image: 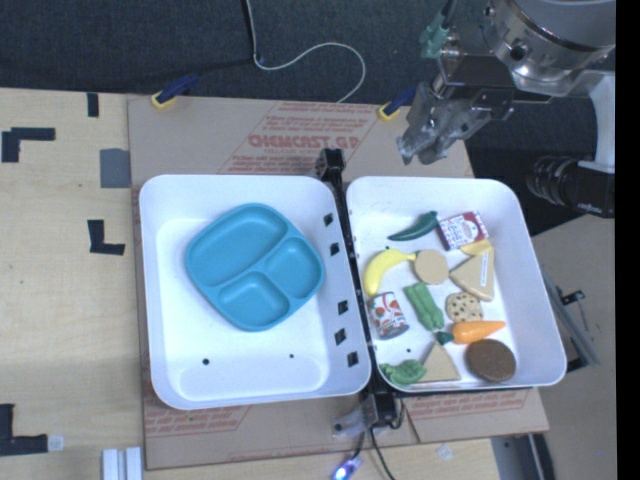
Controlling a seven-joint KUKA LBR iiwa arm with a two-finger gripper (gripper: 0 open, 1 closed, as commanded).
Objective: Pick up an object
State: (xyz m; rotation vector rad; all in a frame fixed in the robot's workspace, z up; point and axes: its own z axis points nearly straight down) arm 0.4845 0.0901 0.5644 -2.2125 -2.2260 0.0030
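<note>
Two grey metal fingers of the gripper (418, 150) hang close together above the cardboard just behind the right white bin (527, 230), with nothing between them. In that bin lie toy foods: a yellow banana (383, 267), a green chilli pepper (415, 228), an orange carrot (476, 331) and a round brown cookie (491, 360). The left white bin (160, 288) holds a blue three-section plastic plate (254, 265).
</note>
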